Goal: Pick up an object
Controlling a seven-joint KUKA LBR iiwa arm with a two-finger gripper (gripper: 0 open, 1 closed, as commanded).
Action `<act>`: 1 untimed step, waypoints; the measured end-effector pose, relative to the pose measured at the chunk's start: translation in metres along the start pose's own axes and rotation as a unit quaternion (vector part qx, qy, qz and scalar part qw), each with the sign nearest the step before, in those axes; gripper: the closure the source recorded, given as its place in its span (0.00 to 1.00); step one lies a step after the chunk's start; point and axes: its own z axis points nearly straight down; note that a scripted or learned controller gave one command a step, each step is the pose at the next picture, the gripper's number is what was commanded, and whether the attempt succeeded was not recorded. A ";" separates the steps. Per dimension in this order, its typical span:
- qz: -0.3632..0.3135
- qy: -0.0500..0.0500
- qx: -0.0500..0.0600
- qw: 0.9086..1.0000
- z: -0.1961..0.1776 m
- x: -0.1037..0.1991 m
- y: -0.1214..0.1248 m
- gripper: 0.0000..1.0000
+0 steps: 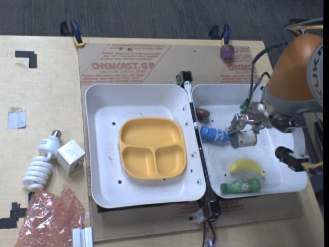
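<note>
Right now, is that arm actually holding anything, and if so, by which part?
It cannot be told. The end effector sits low in the right bin, touching or just above the right end of the blue bottle, but no hold shows clearly.

one fixed camera above the bench (46, 102), looking down aslant.

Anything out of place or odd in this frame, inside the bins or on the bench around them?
Nothing spilled or broken. Oddities sit outside the bins: a spiral light bulb lies loose on the bench beside a small white cube, with crumpled reddish plastic wrap below them.
</note>
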 end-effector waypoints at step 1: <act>0.000 0.000 0.000 1.000 -0.030 -0.001 -0.058 1.00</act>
